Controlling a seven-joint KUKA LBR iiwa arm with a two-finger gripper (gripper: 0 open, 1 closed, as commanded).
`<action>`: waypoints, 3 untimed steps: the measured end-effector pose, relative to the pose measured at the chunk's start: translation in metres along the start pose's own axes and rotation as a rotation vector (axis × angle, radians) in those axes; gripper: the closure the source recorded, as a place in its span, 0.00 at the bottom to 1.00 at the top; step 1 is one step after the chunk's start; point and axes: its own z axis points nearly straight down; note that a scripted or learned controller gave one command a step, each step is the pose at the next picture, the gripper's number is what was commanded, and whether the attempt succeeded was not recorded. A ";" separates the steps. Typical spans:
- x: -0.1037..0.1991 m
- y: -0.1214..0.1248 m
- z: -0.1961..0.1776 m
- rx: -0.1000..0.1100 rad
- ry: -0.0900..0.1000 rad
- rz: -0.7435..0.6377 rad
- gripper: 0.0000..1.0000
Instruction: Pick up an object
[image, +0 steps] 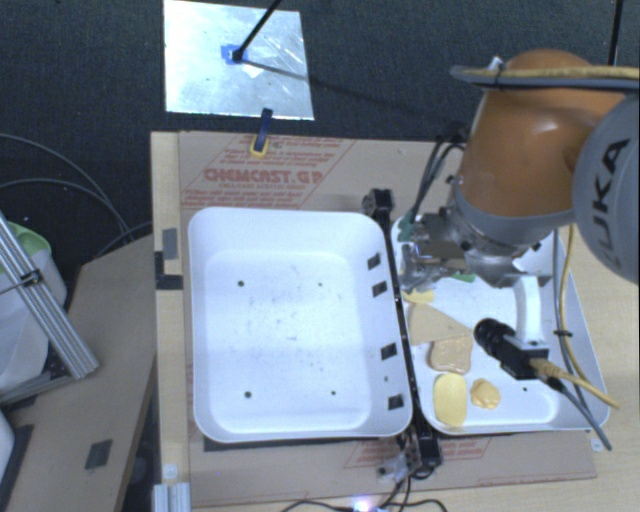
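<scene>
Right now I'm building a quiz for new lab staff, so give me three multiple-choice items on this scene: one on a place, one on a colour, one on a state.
1. Where do the objects lie?
A. right bin
B. left bin
C. on the cardboard

2. What colour are the objects mostly?
A. blue
B. yellow and tan
C. red

3. Where is the arm?
A. over the left bin
B. off the bench
C. over the right bin

Answers:
1 A, the yellow piece and its neighbours sit in the right bin.
2 B, the tan piece and the small lump are both pale warm tones.
3 C, the arm hangs above that bin, away from the left bin.
</scene>
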 end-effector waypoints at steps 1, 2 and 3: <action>0.009 -0.005 -0.066 -0.011 0.004 -0.006 1.00; 0.034 -0.015 -0.082 -0.007 0.003 -0.008 1.00; 0.032 -0.014 -0.092 -0.009 0.003 -0.011 1.00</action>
